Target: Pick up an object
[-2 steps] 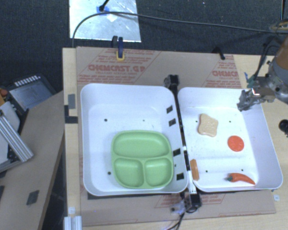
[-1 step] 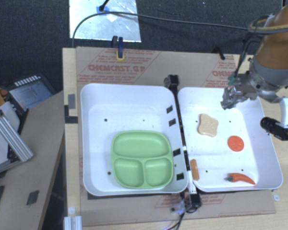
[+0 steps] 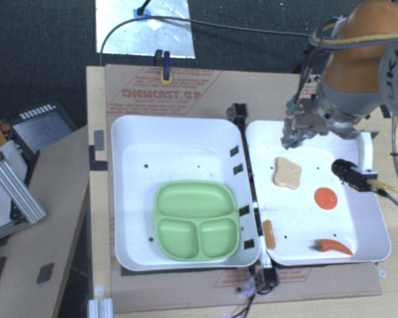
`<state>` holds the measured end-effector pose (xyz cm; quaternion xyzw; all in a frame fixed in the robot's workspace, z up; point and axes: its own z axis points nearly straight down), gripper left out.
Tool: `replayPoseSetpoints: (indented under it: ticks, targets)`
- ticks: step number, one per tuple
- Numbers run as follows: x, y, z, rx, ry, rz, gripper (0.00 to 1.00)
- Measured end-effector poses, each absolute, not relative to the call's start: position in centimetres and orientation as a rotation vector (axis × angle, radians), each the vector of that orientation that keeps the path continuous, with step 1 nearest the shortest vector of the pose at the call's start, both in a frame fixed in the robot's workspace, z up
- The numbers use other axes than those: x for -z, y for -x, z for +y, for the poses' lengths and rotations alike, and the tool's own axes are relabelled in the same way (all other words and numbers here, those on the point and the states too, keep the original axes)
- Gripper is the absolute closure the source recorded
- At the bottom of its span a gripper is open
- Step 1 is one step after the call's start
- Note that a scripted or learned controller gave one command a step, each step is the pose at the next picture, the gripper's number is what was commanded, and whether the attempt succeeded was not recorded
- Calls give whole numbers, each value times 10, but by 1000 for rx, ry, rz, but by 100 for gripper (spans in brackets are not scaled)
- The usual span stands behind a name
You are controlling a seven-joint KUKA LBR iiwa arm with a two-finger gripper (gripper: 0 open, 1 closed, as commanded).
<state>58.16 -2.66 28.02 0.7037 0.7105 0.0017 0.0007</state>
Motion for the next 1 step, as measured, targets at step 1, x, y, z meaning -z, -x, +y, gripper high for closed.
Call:
replayPoseSetpoints:
  ticks: [1]
  targets:
    - [-256, -581, 22, -2, -2212, 2232, 100]
